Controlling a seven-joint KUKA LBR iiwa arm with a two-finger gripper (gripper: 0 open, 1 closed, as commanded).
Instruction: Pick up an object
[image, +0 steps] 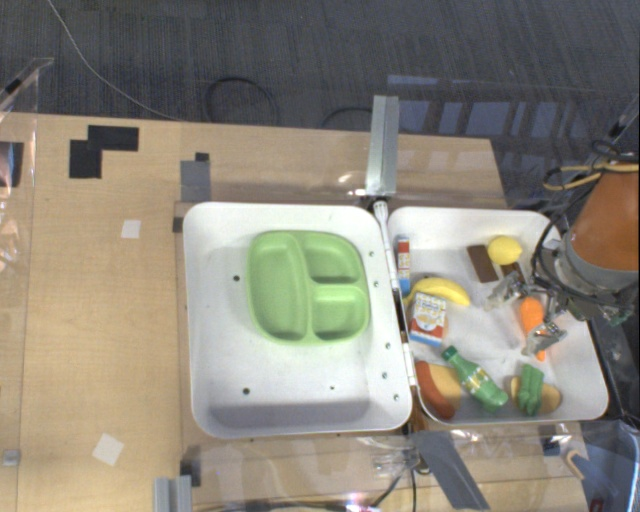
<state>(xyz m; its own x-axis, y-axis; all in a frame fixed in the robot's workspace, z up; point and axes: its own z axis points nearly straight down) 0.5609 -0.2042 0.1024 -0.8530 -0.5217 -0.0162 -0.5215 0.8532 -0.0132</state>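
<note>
Orange carrot lies in the right bin, directly under the gripper, whose fingers straddle it; whether they pinch it I cannot tell. Nearby sit a lemon, banana and green bottle. A green divided plate occupies the left bin.

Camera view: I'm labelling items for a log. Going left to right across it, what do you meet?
Green divided tray → small carton → green bottle → lemon → orange carrot, by the tool.
</note>
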